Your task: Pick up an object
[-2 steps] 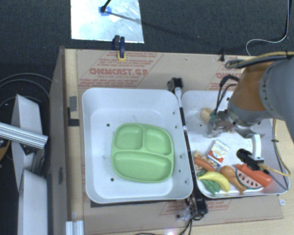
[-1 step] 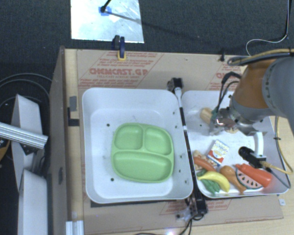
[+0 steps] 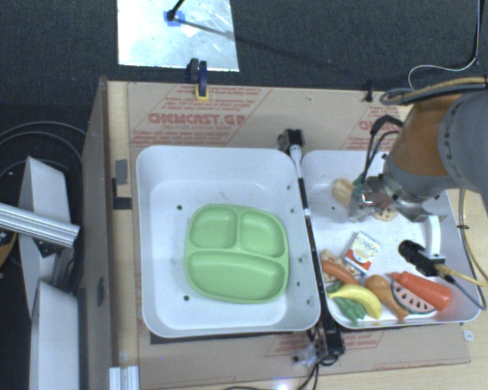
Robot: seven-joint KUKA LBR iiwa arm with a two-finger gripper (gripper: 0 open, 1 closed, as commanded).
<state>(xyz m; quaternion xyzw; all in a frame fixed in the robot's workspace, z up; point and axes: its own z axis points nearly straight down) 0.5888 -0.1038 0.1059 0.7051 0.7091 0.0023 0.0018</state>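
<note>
My gripper (image 3: 363, 205) is down in the right white bin (image 3: 325, 169), in its far half. A tan bread-like piece (image 3: 343, 190) lies right beside it on the left. A brown cookie-like piece (image 3: 385, 213) shows just to its right, partly hidden under the wrist. Nearer the front lie a small white and red carton (image 3: 362, 251), a sausage-like orange piece (image 3: 337, 270), a yellow banana (image 3: 359, 298) and a watermelon slice (image 3: 411, 297).
The left bin (image 3: 159, 218) bears a green divided plate (image 3: 237, 253). A long orange-red carrot (image 3: 428, 287) and a green pod (image 3: 349, 312) lie at the right bin's front. A black divider rail (image 3: 307, 218) runs between the bins.
</note>
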